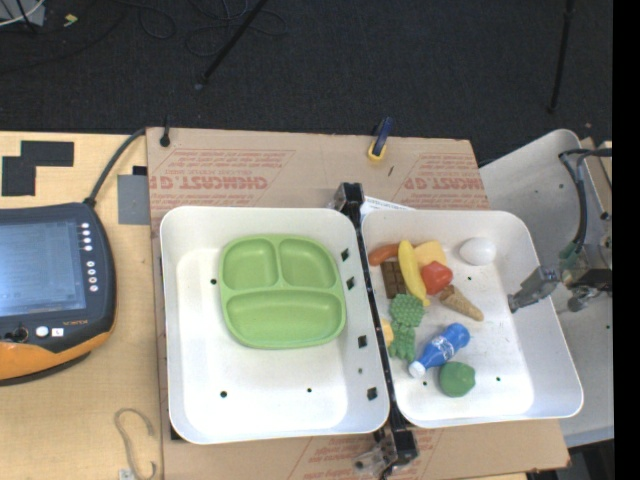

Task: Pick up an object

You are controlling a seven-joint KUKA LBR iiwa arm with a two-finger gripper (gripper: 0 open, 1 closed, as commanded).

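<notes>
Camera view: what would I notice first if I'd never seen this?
Probably the big green plate lying in the left bin. Next, the pile of toy food in the right bin: a banana, a blue bottle, a green ball, a white egg.

Camera: fixed overhead, slanted, mid-distance.
Faces: both bins (200, 268), left of the gripper (530, 293).

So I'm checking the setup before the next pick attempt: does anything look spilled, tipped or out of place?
Nothing stands out. The green divided plate lies flat in the left bin. The toy food, including the blue bottle and banana, sits loosely piled inside the right bin, nothing over the rim.
</notes>
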